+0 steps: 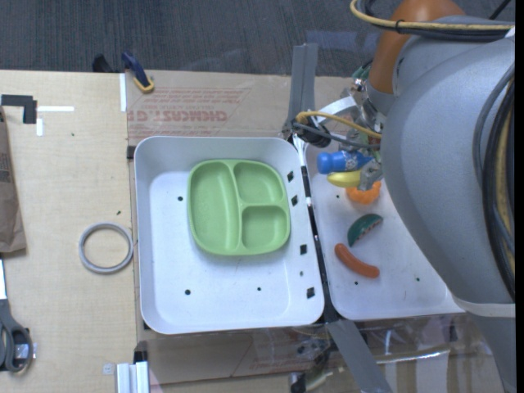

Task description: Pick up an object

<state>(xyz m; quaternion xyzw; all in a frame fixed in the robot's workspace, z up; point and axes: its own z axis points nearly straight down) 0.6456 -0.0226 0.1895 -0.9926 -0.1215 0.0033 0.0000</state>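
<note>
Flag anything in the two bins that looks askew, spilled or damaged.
Nothing stands out. The green divided plate lies flat in the left bin; the toy foods, such as the sausage, lie loose in the right bin, none spilled over a rim.

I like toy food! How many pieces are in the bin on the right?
5 showing: a blue piece, banana and orange piece bunched at the top, a green slice in the middle, a hot dog below. The arm may hide more.

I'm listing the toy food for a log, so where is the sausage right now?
The sausage lies in the right bin, toward its near end, just below the green-and-red watermelon slice and beside the grey arm.
</note>
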